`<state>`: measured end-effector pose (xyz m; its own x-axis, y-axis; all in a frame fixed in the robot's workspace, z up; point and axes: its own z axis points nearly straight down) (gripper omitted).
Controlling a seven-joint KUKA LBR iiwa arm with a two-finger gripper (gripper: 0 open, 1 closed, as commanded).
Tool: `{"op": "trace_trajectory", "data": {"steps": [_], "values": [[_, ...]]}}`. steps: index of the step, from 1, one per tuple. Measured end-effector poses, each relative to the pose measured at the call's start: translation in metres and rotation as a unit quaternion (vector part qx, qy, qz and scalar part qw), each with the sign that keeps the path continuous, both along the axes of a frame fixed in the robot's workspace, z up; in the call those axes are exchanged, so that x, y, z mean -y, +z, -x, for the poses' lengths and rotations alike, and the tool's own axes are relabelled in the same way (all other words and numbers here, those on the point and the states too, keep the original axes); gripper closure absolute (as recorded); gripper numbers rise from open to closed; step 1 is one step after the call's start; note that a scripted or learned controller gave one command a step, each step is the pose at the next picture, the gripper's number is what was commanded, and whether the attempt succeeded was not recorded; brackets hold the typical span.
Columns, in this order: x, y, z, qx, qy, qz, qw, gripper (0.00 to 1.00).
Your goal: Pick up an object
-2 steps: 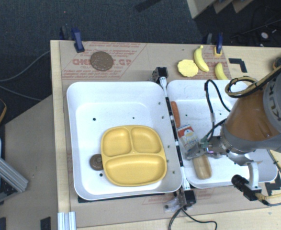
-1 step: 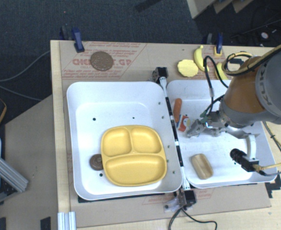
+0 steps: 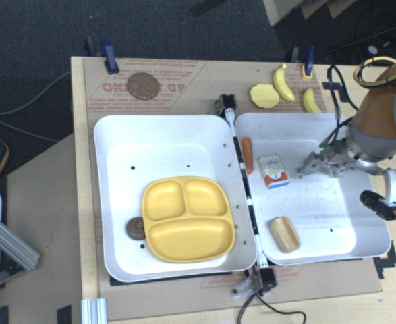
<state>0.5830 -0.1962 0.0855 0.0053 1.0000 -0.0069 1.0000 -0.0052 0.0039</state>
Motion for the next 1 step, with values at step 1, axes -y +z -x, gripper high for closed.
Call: {"op": "trace_trajectory", "data": {"steps": [1], "values": [[-0.1022, -0.0004, -0.0430, 0.001, 0.008, -0.0042, 1.0000, 0.00]]}}
